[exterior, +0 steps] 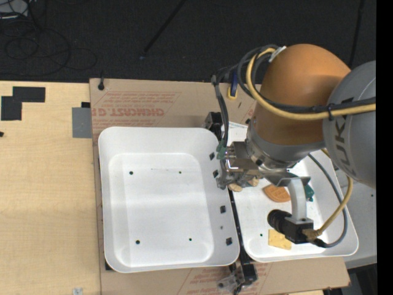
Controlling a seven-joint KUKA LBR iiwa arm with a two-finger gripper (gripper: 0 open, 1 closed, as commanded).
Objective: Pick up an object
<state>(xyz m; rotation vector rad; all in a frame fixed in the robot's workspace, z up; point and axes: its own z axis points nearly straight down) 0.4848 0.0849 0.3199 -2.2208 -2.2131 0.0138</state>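
Arm (301,103), grey with orange band, reaches in from 3 o'clock over the right bin (255,217). The gripper (238,178) sits low at that bin's 10 o'clock corner, by the wall shared with the left bin (159,195), and whether it is released or clenched cannot be told. Right bin contents: orange-brown disc (277,193) at 4 o'clock from the gripper, near it; yellow wedge (280,240) at 6 o'clock from the disc, apart from it, towards the near rim; small tan piece (236,187) just beneath the gripper, touching or apart not clear.
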